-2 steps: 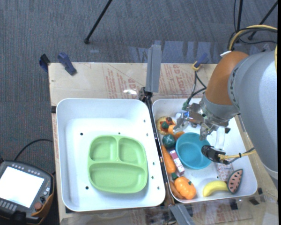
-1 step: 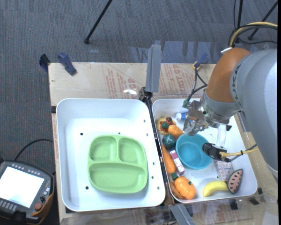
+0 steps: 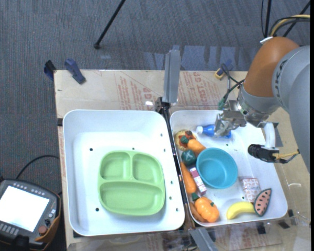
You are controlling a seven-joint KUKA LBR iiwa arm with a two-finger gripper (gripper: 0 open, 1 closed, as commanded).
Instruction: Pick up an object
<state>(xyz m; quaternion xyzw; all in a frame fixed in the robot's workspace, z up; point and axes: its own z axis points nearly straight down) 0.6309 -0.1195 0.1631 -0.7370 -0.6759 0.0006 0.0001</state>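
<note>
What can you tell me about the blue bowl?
The blue bowl is round, plain and smooth, probably plastic, a bright sky blue all over. It sits upright with its open side up, and nothing is inside it. It lies in the middle of the right bin. Toy food crowds its left side: a dark green vegetable at its upper left rim and a small pink-and-white box at its lower left, both touching it or nearly so. The gripper is above it in the picture, apart from it.

The gripper covers part of a small blue and white bottle, and its fingertips are too blurred to read. The arm runs off the right edge. The pile of toy vegetables overlaps, hiding shapes.
</note>
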